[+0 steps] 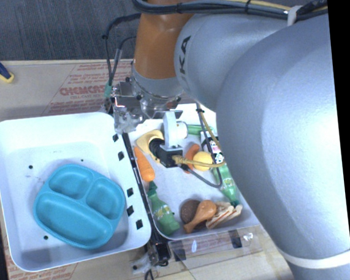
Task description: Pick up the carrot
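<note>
Along the left wall of the right bin [190, 233] we have the carrot [144, 165], lying lengthwise against that wall, well clear of anything on top of it. It's short, plain orange and smooth, and it narrows toward one end. Just beyond it sits a curved yellow piece [146, 139], and just nearer to us a green bottle [162, 210] stands in line with it, its pale label too small for us to read. Moving right, we pick up a yellow lemon [203, 159] with a small orange piece [192, 150] beside it, then a dark brown ball [190, 210] touching a drumstick [202, 212], and a second green bottle [229, 186] near the right side. Now the gripper [124, 115]: it hangs over the far end of the ridge where the two bins meet, apart from the carrot, and we cannot tell whether it is open or closed. Above it comes the orange band [159, 39], and the big grey arm [272, 127] hides the right part of this bin; we read a black letter K on its casing. Over in the left bin [52, 148] a blue divided plate [79, 204] lies flat. Both bins rest on brown cardboard [39, 75], and there we read red print, "CHEMCAS", the rest of it cut off by the robot.
</note>
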Controlling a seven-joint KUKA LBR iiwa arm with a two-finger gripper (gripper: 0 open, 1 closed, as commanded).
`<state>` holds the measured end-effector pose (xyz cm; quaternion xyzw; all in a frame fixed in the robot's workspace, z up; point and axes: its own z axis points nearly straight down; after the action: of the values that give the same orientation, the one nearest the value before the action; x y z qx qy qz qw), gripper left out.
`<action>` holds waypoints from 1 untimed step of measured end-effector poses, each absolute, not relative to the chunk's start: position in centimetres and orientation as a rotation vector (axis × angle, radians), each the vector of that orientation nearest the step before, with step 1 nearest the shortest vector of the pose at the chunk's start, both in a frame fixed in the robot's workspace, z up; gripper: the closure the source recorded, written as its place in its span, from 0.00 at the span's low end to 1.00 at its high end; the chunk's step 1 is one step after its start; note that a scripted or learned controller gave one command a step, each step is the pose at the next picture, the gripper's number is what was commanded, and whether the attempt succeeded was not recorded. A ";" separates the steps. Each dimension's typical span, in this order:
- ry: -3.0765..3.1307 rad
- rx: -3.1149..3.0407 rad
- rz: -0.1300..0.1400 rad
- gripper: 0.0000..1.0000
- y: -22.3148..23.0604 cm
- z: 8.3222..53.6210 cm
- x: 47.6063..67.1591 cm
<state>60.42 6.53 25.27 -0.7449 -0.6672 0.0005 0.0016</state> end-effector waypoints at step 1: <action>-2.106 -2.324 0.018 1.00 6.5 26.0 60.4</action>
<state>60.37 6.46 26.05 -0.7410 -0.6715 0.0056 0.0029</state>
